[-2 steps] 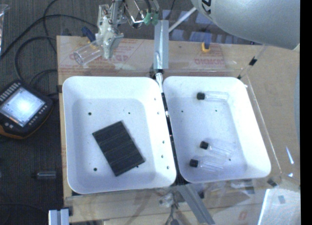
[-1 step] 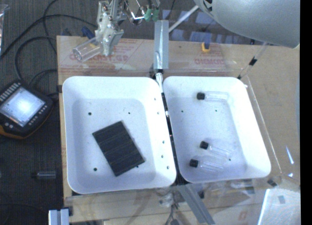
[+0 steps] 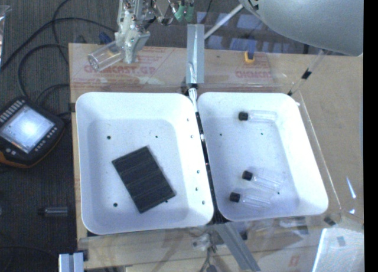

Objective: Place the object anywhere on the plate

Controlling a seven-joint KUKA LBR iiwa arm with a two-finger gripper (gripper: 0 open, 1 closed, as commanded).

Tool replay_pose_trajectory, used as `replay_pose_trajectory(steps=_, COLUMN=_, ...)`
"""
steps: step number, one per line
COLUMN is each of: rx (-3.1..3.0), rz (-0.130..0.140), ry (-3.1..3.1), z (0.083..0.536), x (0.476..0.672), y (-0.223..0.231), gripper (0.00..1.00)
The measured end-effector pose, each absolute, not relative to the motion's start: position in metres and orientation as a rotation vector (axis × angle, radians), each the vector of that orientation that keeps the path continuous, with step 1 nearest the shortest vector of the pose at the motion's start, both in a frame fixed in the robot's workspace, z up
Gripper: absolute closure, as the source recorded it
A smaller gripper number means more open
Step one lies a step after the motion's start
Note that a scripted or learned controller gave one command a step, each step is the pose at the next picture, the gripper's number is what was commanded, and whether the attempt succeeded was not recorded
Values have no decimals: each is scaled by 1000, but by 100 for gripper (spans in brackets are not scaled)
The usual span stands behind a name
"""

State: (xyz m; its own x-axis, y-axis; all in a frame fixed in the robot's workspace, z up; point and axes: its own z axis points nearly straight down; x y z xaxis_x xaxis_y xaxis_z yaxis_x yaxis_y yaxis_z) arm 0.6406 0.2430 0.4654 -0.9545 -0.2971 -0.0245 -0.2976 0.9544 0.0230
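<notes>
A black ridged plate (image 3: pixel 143 179) lies flat in the left white bin (image 3: pixel 94 111), toward its front middle. My gripper (image 3: pixel 131 45) appears at the top left of the camera view, beyond the left bin's far edge and well away from the plate. A clear vial (image 3: pixel 105 57) sticks out to the lower left from between its fingers, tilted, and the gripper is shut on it. In the right bin (image 3: pixel 295 147) lie three more clear vials with black caps: one (image 3: pixel 255 115) near the back and two (image 3: pixel 260 177) (image 3: pixel 249 197) near the front.
A metal divider post (image 3: pixel 195 58) stands behind the seam between the bins. A teach pendant (image 3: pixel 26 132) with a lit screen sits left of the bench, with cables (image 3: pixel 65 23) running behind. The arm's large grey body (image 3: pixel 301 2) hangs over the top right.
</notes>
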Motion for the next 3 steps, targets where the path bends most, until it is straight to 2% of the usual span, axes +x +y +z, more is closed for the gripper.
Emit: replay_pose_trajectory(steps=3, rx=-465, rz=54, ry=3075, z=493, x=644, y=245, gripper=100)
